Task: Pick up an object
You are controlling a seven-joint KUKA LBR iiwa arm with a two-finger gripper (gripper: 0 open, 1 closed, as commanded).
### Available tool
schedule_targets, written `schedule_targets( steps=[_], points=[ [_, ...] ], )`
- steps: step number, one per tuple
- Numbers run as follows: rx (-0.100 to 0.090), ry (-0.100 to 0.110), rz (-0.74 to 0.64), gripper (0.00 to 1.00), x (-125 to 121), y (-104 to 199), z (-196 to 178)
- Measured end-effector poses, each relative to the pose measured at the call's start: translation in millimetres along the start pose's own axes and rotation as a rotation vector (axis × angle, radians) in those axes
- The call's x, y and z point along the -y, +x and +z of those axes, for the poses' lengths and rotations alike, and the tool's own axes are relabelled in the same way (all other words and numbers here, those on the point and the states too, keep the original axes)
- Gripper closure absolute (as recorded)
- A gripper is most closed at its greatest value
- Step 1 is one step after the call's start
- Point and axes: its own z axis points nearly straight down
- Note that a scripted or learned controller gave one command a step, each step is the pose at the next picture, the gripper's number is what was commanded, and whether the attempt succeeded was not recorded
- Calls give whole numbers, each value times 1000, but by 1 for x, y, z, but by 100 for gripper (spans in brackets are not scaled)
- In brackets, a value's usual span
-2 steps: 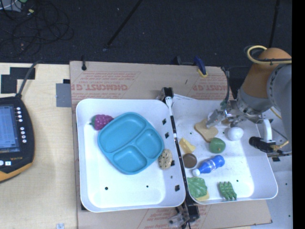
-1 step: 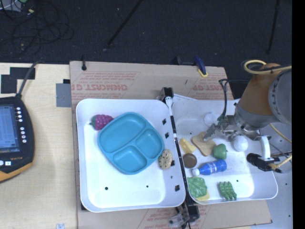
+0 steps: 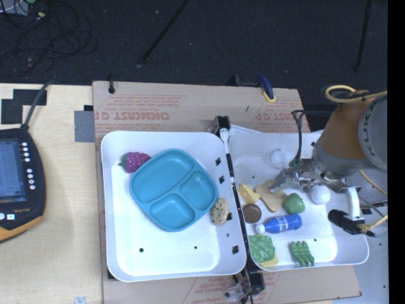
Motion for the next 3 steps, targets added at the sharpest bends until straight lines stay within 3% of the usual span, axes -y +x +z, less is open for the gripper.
schedule_targets(
  steps=[1,2,3],
  points=[
    [1,0,2,0,30,16,0],
    [-9,12,-9,0,-8,-9,2],
    [1,2,1,0,23,9,0]
  ],
)
